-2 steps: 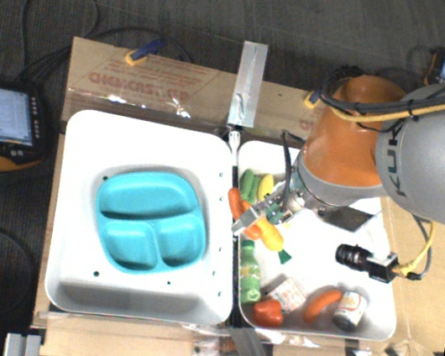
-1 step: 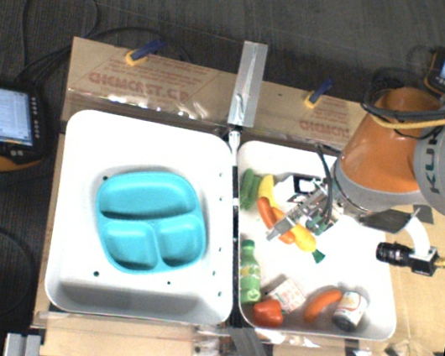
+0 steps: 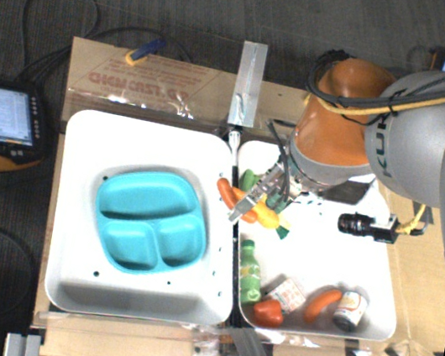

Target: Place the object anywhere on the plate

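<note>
The gripper (image 3: 255,197), apparently clamped on an orange-and-yellow toy vegetable (image 3: 245,203), is hanging at 3 o'clock of the blue plate (image 3: 149,220), risking a drop on the bin wall (image 3: 231,243) short of it.

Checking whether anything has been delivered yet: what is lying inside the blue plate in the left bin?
Nothing can be seen on the blue three-compartment plate; all its compartments show bare. The gripper is at the divider between the bins, with orange and yellow toy food by it.

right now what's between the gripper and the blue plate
In the camera view, the gripper hangs over the bins' shared rim. Between it and the blue plate lies that rim, then bare white floor of the left bin.
</note>
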